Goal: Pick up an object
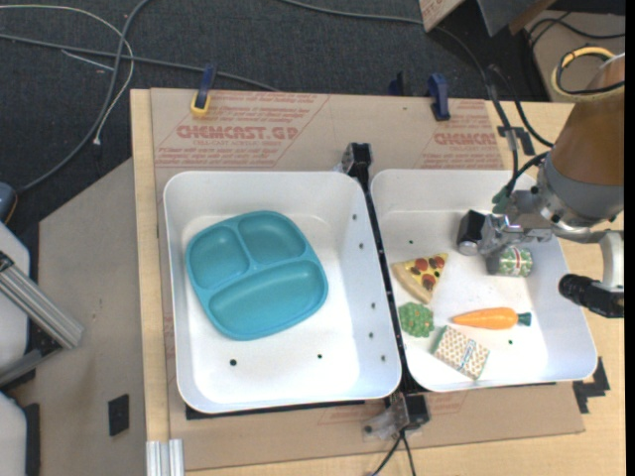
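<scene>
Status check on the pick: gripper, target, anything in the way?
Gripper low over right bin, beside the green can; nothing seen held. Carrot, pizza slice, broccoli, patterned block lie loose nearby. Teal tray in left bin.

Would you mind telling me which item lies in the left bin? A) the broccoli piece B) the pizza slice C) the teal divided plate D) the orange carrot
C: the teal divided plate lies alone in the left bin, while the pizza slice, the carrot and the broccoli all lie in the right bin.
</scene>
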Robot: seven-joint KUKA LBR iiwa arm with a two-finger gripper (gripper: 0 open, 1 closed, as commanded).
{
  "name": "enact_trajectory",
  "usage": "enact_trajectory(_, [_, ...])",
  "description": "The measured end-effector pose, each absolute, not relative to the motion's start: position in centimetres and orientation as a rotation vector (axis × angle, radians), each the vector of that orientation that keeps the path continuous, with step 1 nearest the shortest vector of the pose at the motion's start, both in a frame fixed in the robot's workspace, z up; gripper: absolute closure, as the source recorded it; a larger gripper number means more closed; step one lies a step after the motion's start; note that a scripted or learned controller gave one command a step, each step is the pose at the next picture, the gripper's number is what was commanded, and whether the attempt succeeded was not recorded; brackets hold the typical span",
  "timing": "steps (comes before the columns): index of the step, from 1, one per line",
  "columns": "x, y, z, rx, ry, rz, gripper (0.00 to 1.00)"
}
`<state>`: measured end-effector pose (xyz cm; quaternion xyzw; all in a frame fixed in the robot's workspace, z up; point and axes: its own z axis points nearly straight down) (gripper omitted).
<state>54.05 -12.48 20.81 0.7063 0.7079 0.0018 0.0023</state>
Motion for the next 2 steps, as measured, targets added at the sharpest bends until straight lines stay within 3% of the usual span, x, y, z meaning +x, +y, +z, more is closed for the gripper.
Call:
enact_trajectory(1, [54.2,-12.5,22.7,2.218,2.221,0.004,1.0])
enact_trajectory(2, [54.3,-7.1,21.7,2.22,2.228,0.0,1.0])
